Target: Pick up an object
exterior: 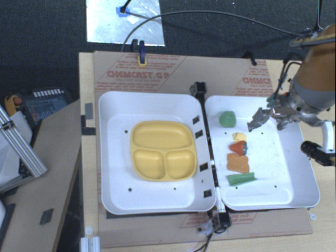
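Five food pieces (239, 156) beside gripper (258, 121)

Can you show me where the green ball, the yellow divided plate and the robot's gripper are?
green ball (227, 119): camera view, middle of its top.
yellow divided plate (162, 135): camera view, floor of its long upper compartment.
gripper (255, 122): camera view, at its tip.

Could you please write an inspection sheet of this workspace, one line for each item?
Surface: two white bins, side by side on a board.
Job's things: green round piece, yellow piece, red piece, orange piece, green long piece, all in the right bin.
Clutter: yellow divided tray in the left bin.
Grippers: tool above the right bin, holding nothing.
Cables: black cable behind the bins.
Surroundings: metal sheet, dark floor.
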Available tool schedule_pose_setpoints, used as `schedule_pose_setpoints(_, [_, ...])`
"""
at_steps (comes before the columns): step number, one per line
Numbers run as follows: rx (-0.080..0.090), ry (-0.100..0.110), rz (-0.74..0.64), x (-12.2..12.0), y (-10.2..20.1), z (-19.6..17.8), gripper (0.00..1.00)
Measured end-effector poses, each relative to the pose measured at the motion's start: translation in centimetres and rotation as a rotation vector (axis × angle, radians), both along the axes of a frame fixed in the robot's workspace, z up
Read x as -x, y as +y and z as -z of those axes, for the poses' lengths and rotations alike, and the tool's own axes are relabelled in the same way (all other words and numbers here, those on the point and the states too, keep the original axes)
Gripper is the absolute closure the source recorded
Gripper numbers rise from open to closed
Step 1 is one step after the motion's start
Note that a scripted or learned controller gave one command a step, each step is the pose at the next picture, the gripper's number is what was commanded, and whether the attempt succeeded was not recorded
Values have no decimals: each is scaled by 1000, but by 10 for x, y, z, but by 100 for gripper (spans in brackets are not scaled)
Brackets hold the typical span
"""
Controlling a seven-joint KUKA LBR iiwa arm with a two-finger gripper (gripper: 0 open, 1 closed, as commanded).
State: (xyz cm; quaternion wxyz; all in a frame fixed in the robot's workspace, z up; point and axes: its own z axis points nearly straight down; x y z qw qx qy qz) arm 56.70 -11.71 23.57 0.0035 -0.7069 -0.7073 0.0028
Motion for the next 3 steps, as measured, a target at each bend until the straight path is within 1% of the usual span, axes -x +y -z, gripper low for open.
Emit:
schedule_pose_setpoints(1, [1,-10,-2,-2,0,-5,0])
schedule_pose_setpoints(2, [0,-7,-1,3,10,46,0])
schedule_pose_setpoints(3, [0,-5,0,5,10,109,0])
